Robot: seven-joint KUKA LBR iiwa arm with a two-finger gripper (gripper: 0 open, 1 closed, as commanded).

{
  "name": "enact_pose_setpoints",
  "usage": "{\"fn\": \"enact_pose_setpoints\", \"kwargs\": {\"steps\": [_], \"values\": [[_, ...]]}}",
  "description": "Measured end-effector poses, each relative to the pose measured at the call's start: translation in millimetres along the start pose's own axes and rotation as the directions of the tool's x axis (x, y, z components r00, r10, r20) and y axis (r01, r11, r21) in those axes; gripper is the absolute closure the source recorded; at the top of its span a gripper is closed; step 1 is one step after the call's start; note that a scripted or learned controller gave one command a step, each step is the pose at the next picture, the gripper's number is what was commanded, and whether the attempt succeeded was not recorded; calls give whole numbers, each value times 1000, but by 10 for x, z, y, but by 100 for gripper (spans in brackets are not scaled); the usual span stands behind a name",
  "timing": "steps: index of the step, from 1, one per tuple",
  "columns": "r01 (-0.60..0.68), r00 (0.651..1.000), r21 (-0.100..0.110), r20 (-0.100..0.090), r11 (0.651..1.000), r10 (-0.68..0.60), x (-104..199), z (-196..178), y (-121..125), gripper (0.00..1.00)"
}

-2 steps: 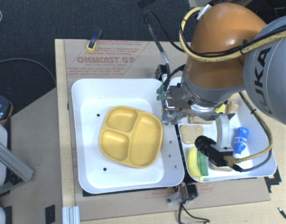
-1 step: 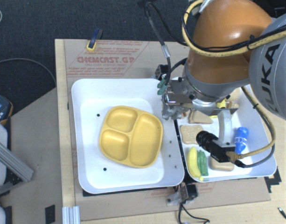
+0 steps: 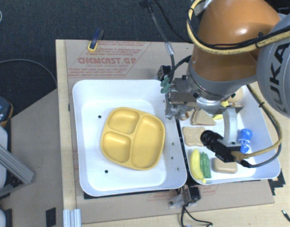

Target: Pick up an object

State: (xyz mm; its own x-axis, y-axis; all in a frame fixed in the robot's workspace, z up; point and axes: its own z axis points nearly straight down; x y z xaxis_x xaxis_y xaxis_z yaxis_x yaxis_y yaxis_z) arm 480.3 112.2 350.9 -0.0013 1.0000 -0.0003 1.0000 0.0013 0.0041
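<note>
toy food pieces (image 3: 206,145) lie crowded in the bin on the view's right (image 3: 268,174), and any of them would answer the task. a speckled cracker (image 3: 193,135) lies flat near that bin's inner wall, with a tan slice (image 3: 201,117) just beyond it. at the near edge a banana (image 3: 196,163) and a green piece (image 3: 205,165) lie side by side, touching, with a tan block (image 3: 224,166) beside them. a blue piece (image 3: 245,140) sits further toward the outer wall.

the other bin (image 3: 81,126) holds a single yellow plate (image 3: 133,138) with three compartments, lying flat and well apart from the small pieces. both bins rest on the desk (image 3: 111,60).

the hand (image 3: 179,107) hangs low over the strip where the two bins meet, near the tan slice and the cracker. the broad orange wrist covers it from above, so i cannot tell whether it is open or closed, or whether it has hold of anything.

as a judgement, the small pieces look light, rigid and smooth, probably plastic, so they may skate or tip under a glancing touch. the cracker is thin and flat against the floor, which leaves little edge to catch. the tan block looks the easiest, being thick enough to pinch across its short sides. the banana could be taken across its middle, though the green piece pressed against it may get in the way. the plate is wide and shallow; only its rim or a divider ridge offers a hold.
</note>
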Motion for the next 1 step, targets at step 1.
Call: {"fn": "enact_pose_setpoints", "kwargs": {"steps": [1], "values": [[-8, 1000, 18, 4, 1000, 8, -421, 1293, 262, 100]]}}
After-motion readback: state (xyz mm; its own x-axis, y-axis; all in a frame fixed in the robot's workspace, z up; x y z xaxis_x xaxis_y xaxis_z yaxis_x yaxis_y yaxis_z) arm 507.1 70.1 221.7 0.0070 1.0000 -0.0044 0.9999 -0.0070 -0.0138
